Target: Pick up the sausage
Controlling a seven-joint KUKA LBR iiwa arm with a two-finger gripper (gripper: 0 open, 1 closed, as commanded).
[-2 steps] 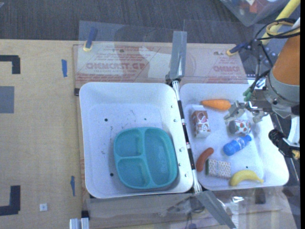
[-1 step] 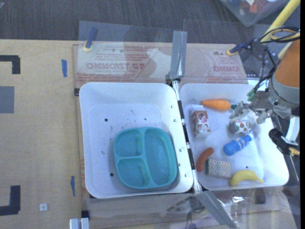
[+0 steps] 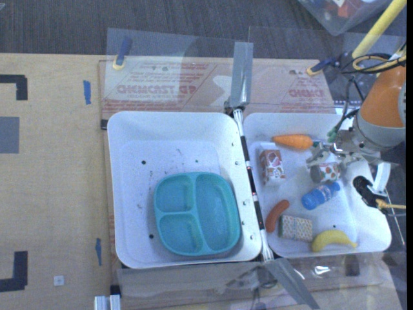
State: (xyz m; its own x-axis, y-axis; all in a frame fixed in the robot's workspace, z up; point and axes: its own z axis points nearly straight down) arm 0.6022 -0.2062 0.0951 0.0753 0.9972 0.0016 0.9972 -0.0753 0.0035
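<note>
- Teal divided plate (image 3: 195, 214) in left white bin (image 3: 129, 141)
- Red-brown sausage (image 3: 277, 215), orange carrot (image 3: 293, 141), yellow banana (image 3: 332, 240) (lower right)
- Blue bottle (image 3: 320, 196)
- Speckled tan sponge (image 3: 296, 227)

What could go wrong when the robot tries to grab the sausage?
The sausage lies right against the wall of the right bin, so one side may be hard to reach. A patterned block sits close beside it and could get bumped or picked instead. The end effector is up by a small can and a blue bottle, which it might knock on the way.
</note>
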